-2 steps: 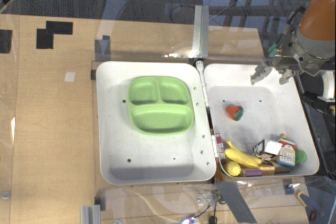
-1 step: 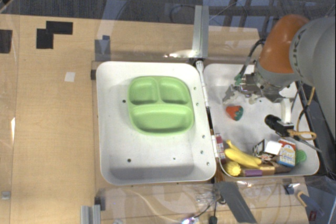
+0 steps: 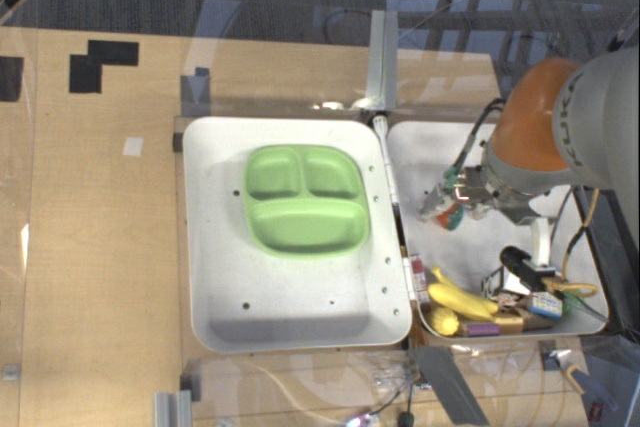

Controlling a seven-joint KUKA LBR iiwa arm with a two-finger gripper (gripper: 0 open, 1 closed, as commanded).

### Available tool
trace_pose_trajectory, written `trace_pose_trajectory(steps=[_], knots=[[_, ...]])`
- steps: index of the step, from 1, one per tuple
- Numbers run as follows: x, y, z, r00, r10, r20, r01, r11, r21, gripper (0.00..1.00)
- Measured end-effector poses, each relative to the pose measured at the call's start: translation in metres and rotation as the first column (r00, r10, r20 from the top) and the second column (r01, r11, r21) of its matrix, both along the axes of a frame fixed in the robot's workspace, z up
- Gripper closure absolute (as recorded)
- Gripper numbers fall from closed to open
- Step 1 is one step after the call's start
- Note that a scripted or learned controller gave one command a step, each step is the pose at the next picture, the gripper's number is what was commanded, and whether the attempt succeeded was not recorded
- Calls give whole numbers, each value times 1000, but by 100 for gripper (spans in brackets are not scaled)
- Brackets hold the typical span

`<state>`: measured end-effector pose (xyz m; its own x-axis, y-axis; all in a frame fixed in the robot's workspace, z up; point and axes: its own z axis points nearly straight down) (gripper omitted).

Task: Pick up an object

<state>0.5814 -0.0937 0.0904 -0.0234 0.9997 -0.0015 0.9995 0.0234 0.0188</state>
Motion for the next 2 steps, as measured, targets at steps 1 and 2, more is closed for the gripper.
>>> trace_pose_trajectory(steps=[1, 2], knots=[[2, 2, 9, 1000, 1, 2, -1, 1000, 4, 100], [71, 49, 94, 999, -31, -15, 31, 1000, 1, 100]])
